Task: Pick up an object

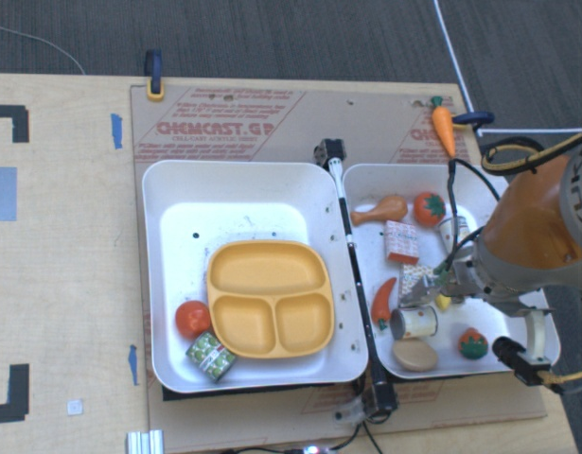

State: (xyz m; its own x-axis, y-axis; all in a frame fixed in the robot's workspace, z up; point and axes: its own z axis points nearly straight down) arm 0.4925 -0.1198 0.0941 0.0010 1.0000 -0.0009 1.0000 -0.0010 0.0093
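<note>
1. End effector (425,289) low in right bin (366,185), among red pepper (383,301), small can (414,323), tan disc (415,355); grip state unclear.
2. Left bin (167,197): yellow tray (270,297), tomato (192,318), green block (210,356).
3. Pale wood surface (63,253).

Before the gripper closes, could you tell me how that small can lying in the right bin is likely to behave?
The can lies on its side, so a nudge would probably roll it. It looks rigid with smooth walls, so it may slip between fingers. The red chili beside it may block its roll.

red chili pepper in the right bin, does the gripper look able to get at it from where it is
Probably yes. The red chili pepper lies uncovered by the right bin's left wall, just left of the gripper. That wall and the small can beside it could crowd the fingers.
</note>
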